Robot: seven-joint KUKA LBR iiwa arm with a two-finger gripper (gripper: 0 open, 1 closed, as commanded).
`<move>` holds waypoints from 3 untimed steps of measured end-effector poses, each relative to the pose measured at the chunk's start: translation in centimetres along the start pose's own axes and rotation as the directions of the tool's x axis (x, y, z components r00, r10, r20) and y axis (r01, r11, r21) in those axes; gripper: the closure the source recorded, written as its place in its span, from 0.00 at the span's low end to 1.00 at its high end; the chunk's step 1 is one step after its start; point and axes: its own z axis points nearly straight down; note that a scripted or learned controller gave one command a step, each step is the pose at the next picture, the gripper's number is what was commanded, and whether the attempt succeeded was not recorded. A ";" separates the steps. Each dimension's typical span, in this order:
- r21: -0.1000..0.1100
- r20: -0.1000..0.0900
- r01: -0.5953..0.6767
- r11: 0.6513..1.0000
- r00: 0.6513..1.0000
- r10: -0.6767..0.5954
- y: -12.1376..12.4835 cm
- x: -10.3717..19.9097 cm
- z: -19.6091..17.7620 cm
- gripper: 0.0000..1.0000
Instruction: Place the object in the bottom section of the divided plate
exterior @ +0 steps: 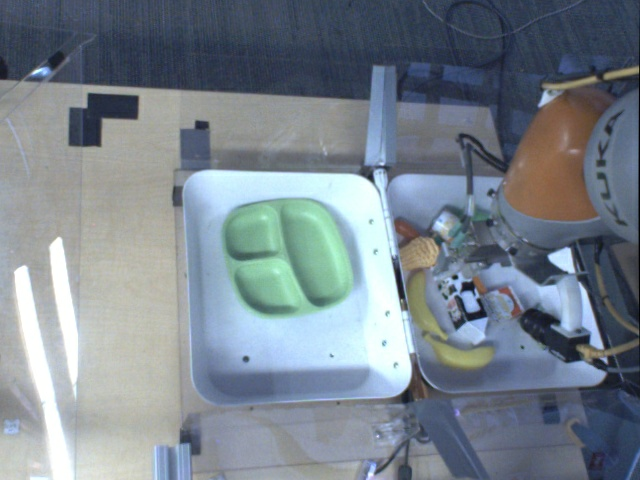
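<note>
Your object is not picked out yet: the right bin (pixel 560 368) holds a loose heap, with a banana (pixel 445 340) curled along its lower left, a waffle cone (pixel 419 253) near the divider and small packaged items between them, so any of these could be the one to move. The gripper (pixel 470 236) hangs low over that heap at the right of the frame, presumably to choose a piece; you cannot tell whether its jaws are parted or closed. The green divided plate (pixel 288 256) sits centred in the left bin (pixel 290 373), its bottom section waiting for the drop.
</note>
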 end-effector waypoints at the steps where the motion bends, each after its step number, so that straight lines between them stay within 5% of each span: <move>1: 0.000 0.000 0.245 0.969 0.969 -0.245 4.7 5.8 -0.2 1.00; 2: 0.000 0.000 0.355 0.935 0.935 -0.355 10.6 12.1 2.9 1.00; 3: -0.001 0.001 0.403 0.915 0.915 -0.403 10.9 10.0 2.8 1.00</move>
